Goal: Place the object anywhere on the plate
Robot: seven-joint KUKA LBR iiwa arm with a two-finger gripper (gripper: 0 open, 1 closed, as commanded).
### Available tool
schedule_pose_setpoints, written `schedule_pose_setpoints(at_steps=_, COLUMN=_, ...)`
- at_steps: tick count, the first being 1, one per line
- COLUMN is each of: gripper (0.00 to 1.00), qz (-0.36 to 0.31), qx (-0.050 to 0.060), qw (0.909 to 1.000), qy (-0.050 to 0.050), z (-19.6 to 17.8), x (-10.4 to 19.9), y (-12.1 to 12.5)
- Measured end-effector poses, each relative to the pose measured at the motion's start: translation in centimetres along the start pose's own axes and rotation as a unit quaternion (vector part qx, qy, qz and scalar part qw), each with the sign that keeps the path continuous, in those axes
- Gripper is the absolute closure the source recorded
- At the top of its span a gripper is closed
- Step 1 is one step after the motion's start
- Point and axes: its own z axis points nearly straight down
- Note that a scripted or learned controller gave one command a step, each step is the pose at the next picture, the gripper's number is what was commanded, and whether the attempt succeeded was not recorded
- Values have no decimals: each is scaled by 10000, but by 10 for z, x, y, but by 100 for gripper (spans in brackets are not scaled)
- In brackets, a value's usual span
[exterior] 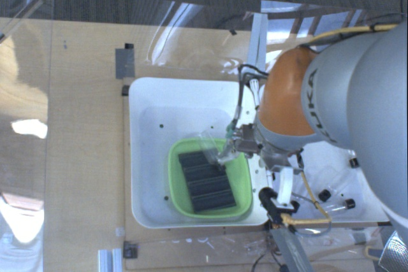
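Note:
A black ridged block (205, 181) lies flat on the square green plate (174, 180), which sits in the near right part of the left white bin (148, 137). The block runs diagonally from the plate's far left toward its near right. My gripper (223, 151) hangs over the plate's far right corner, right at the block's upper end. The wrist with its orange band (287, 102) hides what lies behind it.
The arm's grey body (363, 111) covers most of the right bin (335, 165). Small dark bits (325, 194) lie on that bin's floor. Cables and a black fitting (274, 204) hang near the front rim between the bins.

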Motion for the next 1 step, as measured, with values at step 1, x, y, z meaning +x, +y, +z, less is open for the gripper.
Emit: schedule_pose_setpoints(at_steps=1, gripper=0, qz=18, qx=-8, qw=10000, qy=2, z=0, x=7, y=13)
